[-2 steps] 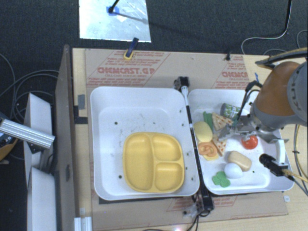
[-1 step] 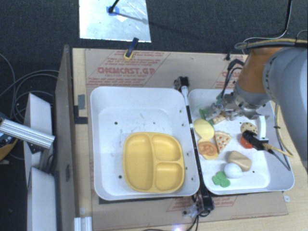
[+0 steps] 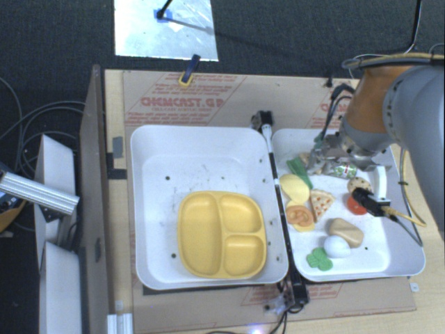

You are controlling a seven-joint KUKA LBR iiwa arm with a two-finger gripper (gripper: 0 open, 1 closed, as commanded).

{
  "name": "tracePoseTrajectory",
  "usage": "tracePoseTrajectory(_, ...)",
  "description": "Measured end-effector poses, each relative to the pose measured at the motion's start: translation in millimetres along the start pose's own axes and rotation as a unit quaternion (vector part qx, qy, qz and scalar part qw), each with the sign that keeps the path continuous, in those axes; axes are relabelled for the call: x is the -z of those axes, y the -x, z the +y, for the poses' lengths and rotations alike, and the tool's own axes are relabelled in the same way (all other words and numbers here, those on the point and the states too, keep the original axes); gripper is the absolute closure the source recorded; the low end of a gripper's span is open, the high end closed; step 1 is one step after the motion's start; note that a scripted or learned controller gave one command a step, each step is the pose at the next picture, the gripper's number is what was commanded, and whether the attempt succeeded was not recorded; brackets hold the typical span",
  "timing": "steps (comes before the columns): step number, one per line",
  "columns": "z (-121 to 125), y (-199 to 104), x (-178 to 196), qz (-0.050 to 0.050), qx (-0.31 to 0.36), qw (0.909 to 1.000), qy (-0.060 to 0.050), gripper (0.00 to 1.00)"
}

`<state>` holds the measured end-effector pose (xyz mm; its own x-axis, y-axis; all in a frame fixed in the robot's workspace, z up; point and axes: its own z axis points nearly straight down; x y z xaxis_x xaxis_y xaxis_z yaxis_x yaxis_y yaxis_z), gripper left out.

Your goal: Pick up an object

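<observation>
- Arm (image 3: 389, 110) is reaching in from the right, with the pincer (image 3: 325, 160) sitting low over the back of the right bin (image 3: 403, 259); can't tell its state, it's too cluttered there.
- Toy food is lying in the right bin: green pepper (image 3: 300, 167) just beside the pincer, yellow lemon (image 3: 295, 187), pizza slice (image 3: 321, 203), orange slice (image 3: 300, 216), tomato (image 3: 357, 205), bread roll (image 3: 345, 231), white egg (image 3: 336, 247), green broccoli (image 3: 319, 259).
- Left bin (image 3: 160, 186) is holding a yellow divided plate (image 3: 222, 234).

the right bin (image 3: 403, 256) is crowded with toy food (image 3: 310, 207), with bare floor along its near right; the yellow tray (image 3: 222, 234) fills the left bin's (image 3: 156, 165) near half.
</observation>
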<state>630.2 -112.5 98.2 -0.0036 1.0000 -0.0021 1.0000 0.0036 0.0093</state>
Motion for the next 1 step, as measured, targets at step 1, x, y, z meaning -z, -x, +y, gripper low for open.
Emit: tracePoseTrajectory(1,-57.1,-39.1,92.2,0.002,0.002,1.0,-0.002,1.0)
